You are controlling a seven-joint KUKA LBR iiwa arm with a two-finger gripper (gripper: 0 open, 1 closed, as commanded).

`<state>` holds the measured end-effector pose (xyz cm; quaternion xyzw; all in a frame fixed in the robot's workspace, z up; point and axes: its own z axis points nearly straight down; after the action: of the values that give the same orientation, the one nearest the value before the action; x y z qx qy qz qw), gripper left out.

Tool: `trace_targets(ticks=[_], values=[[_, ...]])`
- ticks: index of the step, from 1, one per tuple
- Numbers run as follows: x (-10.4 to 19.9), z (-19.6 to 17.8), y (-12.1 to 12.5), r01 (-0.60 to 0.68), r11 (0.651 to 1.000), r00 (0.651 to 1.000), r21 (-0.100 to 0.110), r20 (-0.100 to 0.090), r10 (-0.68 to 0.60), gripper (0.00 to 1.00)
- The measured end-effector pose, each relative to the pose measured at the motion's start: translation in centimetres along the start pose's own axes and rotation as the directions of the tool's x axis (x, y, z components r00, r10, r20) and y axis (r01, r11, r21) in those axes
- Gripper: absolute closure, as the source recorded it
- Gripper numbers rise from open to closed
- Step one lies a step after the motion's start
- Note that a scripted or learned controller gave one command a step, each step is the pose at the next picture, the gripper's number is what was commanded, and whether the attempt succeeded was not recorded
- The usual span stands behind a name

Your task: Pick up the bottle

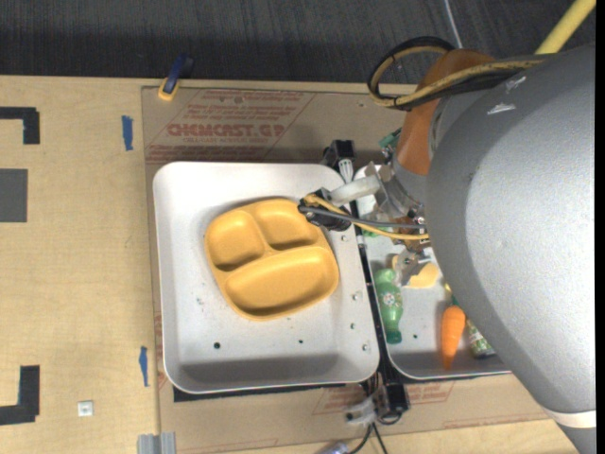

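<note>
The bottle (388, 303) is green and lies lengthwise along the left wall of the right bin (416, 369), its cap end toward the front. The gripper (408, 252) hangs over the back half of that bin, just behind and slightly right of the bottle, under the wrist with its cables. The large grey arm covers most of the right bin.
A yellow divided plate (271, 256) lies in the left bin (184, 282). In the right bin an orange carrot (452, 334) lies right of the bottle, a pale yellow piece (427, 275) sits behind it, and a greenish item (480, 347) peeks out beside the arm.
</note>
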<state>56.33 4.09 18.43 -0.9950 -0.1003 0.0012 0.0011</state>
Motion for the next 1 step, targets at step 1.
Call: trace_targets(ticks=[1], values=[[-3.01, -8.14, -0.82, 0.080, 0.997, 0.997, -0.002, -0.002, -0.080, 0.00]])
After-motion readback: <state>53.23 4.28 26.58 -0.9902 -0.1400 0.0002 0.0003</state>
